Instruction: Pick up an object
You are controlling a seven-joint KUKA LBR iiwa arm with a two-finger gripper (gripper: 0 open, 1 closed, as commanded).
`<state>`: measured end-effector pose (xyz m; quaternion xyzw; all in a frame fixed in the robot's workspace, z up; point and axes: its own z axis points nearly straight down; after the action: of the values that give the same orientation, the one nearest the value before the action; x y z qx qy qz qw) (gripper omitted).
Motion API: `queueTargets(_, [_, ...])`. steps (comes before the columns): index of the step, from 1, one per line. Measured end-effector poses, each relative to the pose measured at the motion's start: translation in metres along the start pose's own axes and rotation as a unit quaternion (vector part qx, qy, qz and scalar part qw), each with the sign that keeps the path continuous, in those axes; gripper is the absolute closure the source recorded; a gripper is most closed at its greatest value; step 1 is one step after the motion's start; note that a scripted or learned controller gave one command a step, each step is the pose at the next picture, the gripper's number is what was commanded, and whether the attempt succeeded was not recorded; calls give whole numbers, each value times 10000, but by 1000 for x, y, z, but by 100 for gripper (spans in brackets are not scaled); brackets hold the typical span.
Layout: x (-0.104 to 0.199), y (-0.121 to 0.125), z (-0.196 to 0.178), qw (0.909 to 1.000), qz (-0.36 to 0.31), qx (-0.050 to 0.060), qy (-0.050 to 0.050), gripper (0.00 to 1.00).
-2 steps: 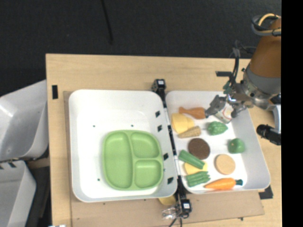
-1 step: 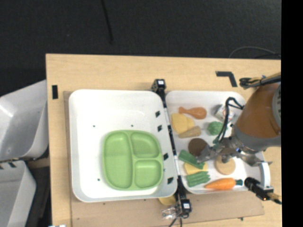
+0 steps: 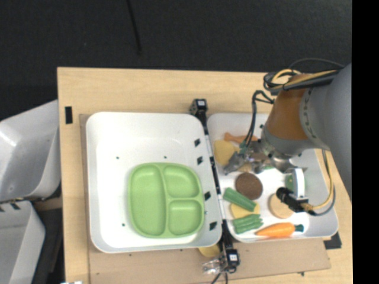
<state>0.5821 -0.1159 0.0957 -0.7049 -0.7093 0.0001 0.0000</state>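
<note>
The left bin (image 3: 100, 158) holds a green tray (image 3: 167, 200) with three wells, lying toward the bin's 5 o'clock corner; bare white floor runs along its 12 and 9 o'clock sides. The right bin (image 3: 327, 218) is crowded with toy food. A brown disc (image 3: 249, 185) sits near its middle, and a yellow piece (image 3: 223, 152) lies at 10 o'clock from the disc, against the shared wall. At 7 o'clock from the disc a green pod (image 3: 238, 199) rests over a yellow slice, with a second pod (image 3: 247, 223) below it. A carrot (image 3: 278, 231) lies along the 6 o'clock rim, and a tan round (image 3: 279, 206) sits at 4 o'clock from the disc. The end effector (image 3: 251, 159) is low at 12 o'clock from the disc; whether it is apart or together I cannot tell. The arm (image 3: 296, 114) covers the bin's 1 o'clock corner. Tabletop (image 3: 148, 90) shows bare beyond both bins at 12 o'clock.
</note>
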Motion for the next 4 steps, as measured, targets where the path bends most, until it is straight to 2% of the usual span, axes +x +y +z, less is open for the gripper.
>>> queueTargets(1, [-5, -3, -10, 10000, 47, 22, -6, 100])
queueTargets(2, [0, -11, -14, 10000, 45, 38, -13, 100])
queueTargets(3, [10, -17, -40, 10000, 37, 9, -11, 100])
queueTargets(4, [94, -57, -109, 10000, -14, -20, 15, 100])
